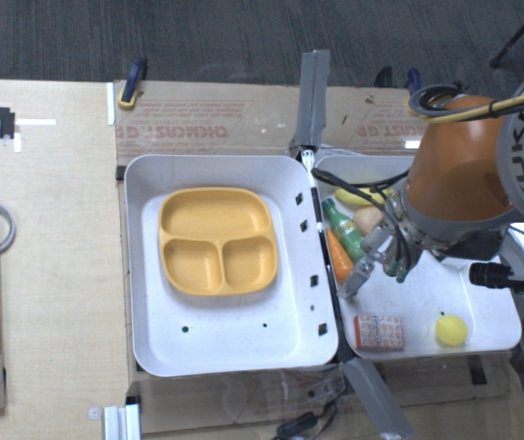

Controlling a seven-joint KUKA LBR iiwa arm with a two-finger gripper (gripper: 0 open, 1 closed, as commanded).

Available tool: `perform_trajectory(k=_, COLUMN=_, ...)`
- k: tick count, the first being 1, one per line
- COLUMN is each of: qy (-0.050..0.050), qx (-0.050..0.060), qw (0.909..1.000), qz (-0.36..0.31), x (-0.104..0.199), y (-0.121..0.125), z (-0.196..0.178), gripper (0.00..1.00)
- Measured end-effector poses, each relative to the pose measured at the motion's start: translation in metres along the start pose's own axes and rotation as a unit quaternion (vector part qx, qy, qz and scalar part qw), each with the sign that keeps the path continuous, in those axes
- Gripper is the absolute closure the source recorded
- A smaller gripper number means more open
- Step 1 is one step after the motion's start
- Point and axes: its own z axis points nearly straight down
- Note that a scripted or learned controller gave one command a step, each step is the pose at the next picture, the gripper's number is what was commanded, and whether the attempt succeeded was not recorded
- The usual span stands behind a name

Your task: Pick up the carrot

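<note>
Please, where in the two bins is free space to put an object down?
Left bin: bare floor in front of the yellow tray. Right bin: a patch between the small box and the lemon. Crowded around the carrot, under the gripper.

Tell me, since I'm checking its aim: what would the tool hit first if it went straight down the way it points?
Probably the long orange carrot at the right white bin's left wall; the tool hangs just beside it, though depth is unclear.
</note>
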Motion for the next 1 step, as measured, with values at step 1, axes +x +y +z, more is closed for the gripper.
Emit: perform_trajectory(k=1, qy=0.001, qx=0.000, qw=0.9986, qz=-0.053, x=0.0267, y=-0.0014, z=0.0000, gripper=0.00)
